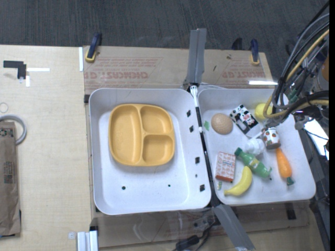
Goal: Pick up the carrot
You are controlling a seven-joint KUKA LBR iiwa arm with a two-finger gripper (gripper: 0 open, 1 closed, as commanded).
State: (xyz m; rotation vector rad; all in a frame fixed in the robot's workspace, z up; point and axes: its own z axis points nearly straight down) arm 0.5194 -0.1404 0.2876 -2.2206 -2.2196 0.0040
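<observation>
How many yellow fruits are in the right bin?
2. A banana lies near the front edge, beside the red carton. A lemon sits at the back, partly behind cables.

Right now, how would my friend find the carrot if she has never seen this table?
Look in the right white bin, the one full of toys beside the bin holding the yellow plate. Go to its right side, past the green bottle and the banana. The carrot is the only orange thing there: a short cone with a small green tip.
</observation>
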